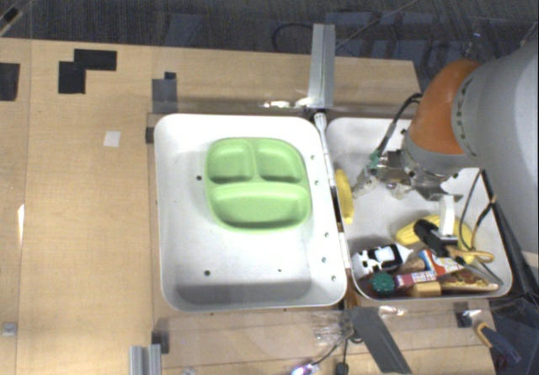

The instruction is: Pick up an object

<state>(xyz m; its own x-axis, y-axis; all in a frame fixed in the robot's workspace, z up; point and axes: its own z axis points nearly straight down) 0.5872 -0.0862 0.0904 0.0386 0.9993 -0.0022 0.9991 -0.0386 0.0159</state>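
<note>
Looks like we're at the approach stage here. The arm (493, 108) comes in from the right of the frame and hangs over the right bin (362, 133), with the tool (389, 178) sitting above the bare middle of that bin. Honestly can't tell how the tool is set or whether it has anything in it; it's a dark tangle of metal and wires from this angle, and nothing obvious is hanging from it.

The stuff worth picking is heaped along the lower edge of the right bin, at the lower right of the frame: a yellow banana-like toy (417, 233), a small black-and-white toy (377, 259), a dark green round thing (384, 283), and a jumble of red, brown and tan pieces (438, 276) I can't separate cleanly. There's also a yellow strip (344, 194) lying against the left wall of that bin.

My guess for the next move: the tool needs to shift toward the bottom of the frame and drop onto the pile, since it's parked over bare floor right now. The clutter is tight, so grabbing one clean item could be fiddly.

Count: two white bins on the bench (76, 222), one green divided plate (257, 182) with three compartments in the left bin (181, 268), roughly six or more small items in the right one.
</note>
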